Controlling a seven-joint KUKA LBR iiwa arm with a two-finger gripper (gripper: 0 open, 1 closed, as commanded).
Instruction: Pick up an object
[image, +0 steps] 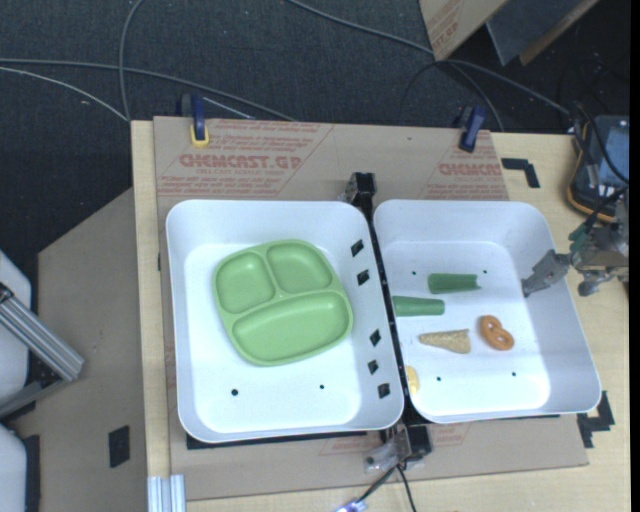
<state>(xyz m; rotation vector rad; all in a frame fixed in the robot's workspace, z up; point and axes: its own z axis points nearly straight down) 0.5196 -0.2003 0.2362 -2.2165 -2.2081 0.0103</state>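
Left bin (190, 300): shallow and white, holding a green divided plate (284, 301) with three compartments, lying flat toward the bin's middle.
Right bin (560, 340): shallow and white, edge to edge with the left bin; it holds the small things.
Upper green piece (454, 283): a short dark green cylinder lying on its side near the middle of the right bin.
Lower green piece (418, 307): a similar green cylinder, just below and left of the first, close to the bin's left wall.
Tan wedge (446, 341): a triangular piece lying flat below the green pieces.
Pretzel (495, 333): orange-brown, just right of the wedge, apart from it.
Yellow bit (411, 379): small, at the right bin's lower left wall.
End effector (548, 272): at the right bin's right rim, above and well right of the pretzel, with nothing seen in it; whether it is spread or pressed together cannot be told.
Tabletop (260, 160): brown board with red print, clamped at the far edge.
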